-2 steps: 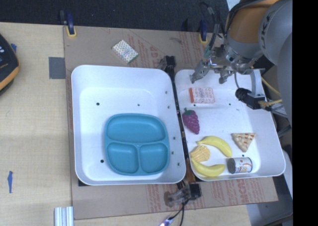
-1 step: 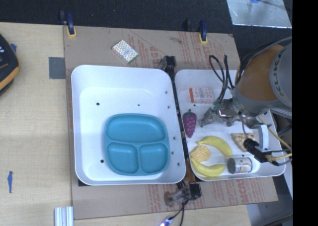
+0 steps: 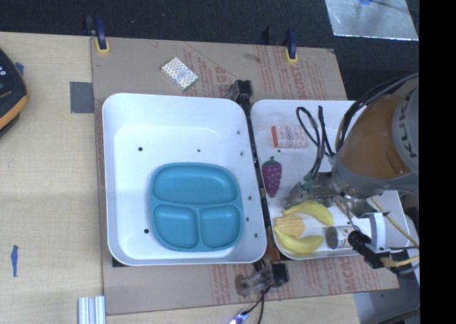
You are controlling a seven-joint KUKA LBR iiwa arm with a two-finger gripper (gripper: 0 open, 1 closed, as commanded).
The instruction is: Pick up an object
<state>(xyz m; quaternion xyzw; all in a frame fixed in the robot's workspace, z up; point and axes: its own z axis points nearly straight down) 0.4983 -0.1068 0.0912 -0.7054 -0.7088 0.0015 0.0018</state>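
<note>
My gripper [image 3: 305, 191] hangs low over the right bin [image 3: 261, 117], just above the upper end of a yellow banana [image 3: 314, 211]. A second banana [image 3: 299, 245] lies at the bin's front wall, with a pale yellow corn-like piece [image 3: 289, 226] between the two. Purple toy grapes [image 3: 271, 175] lie to the left of the gripper, near the bin's left wall. A small white and red packet [image 3: 288, 136] rests at the back of the bin. The grey and orange arm covers the right part of this bin. Nothing is visibly held.
The left bin [image 3: 121, 123] holds a blue divided plate [image 3: 195, 206]. A small patterned packet [image 3: 179, 72] lies on the cardboard behind the bins. Black cable loops [image 3: 311, 124] hang over the right bin's back. A yellow and black device [image 3: 10, 92] sits at the far left.
</note>
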